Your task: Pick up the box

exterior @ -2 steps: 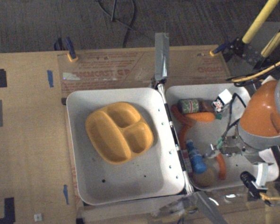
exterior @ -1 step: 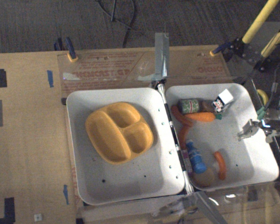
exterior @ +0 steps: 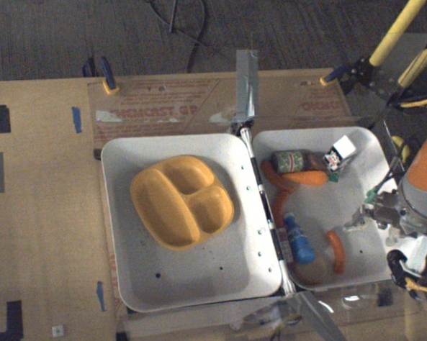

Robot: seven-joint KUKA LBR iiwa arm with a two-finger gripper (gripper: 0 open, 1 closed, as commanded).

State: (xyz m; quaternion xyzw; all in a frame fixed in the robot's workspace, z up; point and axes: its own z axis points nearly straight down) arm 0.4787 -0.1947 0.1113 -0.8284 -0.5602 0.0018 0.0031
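Far left on my feed: bare brown bench (exterior: pixel 44 234) with black tape marks and a few blue tape strips. A cardboard sheet (exterior: pixel 217 105) lies along the top behind both bins, held by a blue-handled clamp (exterior: pixel 106 73) at its left corner.

Left bin (exterior: pixel 133 279): one thing in it, a yellow divided plate (exterior: pixel 183 200) with three compartments, sitting in the upper-left half and turned at a slant. White floor shows around it on all sides.

A metal strip (exterior: pixel 246 85) stands at the seam where the two bins meet.

Right bin (exterior: pixel 367 265): crowded along its left and top. At the top, a dark can (exterior: pixel 290 160) lies on its side. Just below it an orange carrot (exterior: pixel 305 178) lies crosswise, and a reddish sausage (exterior: pixel 272 180) curves down the left wall. Lower down, a blue bottle (exterior: pixel 299 241) lies lengthwise, its lower end by a brownish round lump (exterior: pixel 311 270) I can't identify. To the right of that, a second red sausage (exterior: pixel 337 251) lies nearly upright in the view.

The box (exterior: pixel 339 154): small, white with dark printing, in the upper right part of the right bin, tilted, close by the carrot's right tip. Nothing is gripping it.

Right edge: the arm (exterior: pixel 423 182), grey with its orange band, comes in over the bin's right rim. The pincer (exterior: pixel 368 214) hangs over the right-middle of that bin, well below the box and apart from it. I cannot tell how wide its fingers stand; too dark and cluttered there. Yellow poles (exterior: pixel 399 25) top right.
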